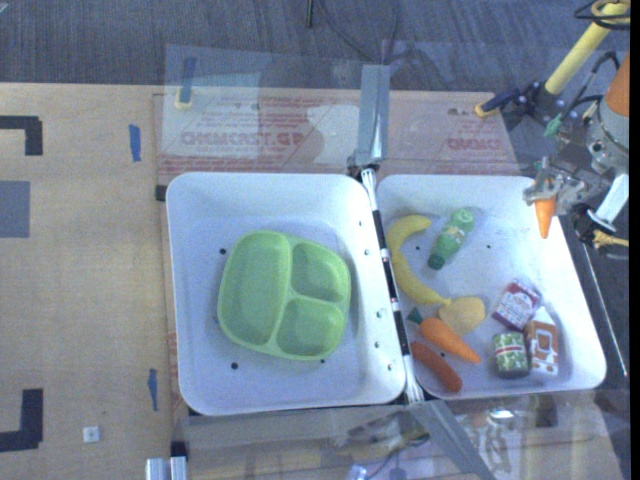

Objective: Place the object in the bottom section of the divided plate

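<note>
Two bins on table: green divided plate [285,295] in left bin [190,268]; small orange carrot-like piece [544,216], possibly pinched in pincer [552,194], hanging above right bin [580,298], apparently lifted for transfer.

A robotics lab: taped plywood bench [80,298], two white bins [270,388] of toy food, loose cables [350,18].

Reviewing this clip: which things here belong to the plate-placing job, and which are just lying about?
Job in hand:
green divided plate
claw
small orange piece right under the claw

Lying about, all in the right bin:
banana
green bottle
two carrots
pale yellow lump
red packets
small can
</note>
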